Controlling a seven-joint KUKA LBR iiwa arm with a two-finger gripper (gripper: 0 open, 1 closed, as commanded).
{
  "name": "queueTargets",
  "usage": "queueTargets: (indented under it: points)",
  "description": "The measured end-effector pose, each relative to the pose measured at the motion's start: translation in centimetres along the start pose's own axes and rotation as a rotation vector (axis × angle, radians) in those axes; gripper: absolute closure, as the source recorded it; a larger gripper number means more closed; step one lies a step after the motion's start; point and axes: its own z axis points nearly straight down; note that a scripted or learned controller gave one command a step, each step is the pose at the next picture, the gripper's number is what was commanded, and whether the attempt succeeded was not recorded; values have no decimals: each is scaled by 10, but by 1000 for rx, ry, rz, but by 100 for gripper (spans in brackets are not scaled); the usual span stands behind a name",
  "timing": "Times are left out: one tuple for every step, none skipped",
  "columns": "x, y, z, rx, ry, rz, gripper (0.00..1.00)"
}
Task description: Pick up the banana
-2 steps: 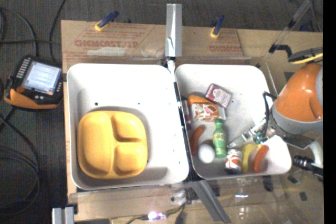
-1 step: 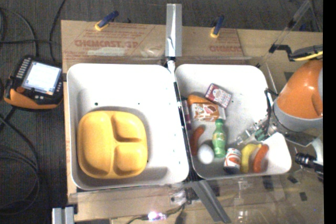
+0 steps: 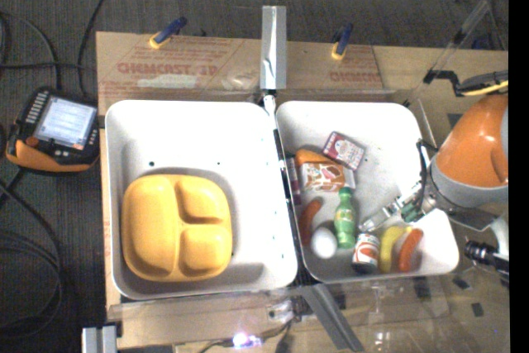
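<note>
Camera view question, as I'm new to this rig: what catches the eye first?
The big yellow divided tray lying in the left bin stands out most. Next, the arm's orange band at the right edge, above the right bin, where small items cluster, the banana near its front corner.

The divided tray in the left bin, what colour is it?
Yellow; the tray shows clearly in the camera view.

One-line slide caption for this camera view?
Grey, orange-banded arm's end effector above the curved yellow banana in the right shallow white bin; yellow plastic divided tray in left bin.
</note>
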Motion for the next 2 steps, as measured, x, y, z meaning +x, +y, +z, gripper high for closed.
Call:
queueTargets:
  points:
    - [29,10,-13,9,9,-127,0]
    - [12,3,12,6,12,58,0]
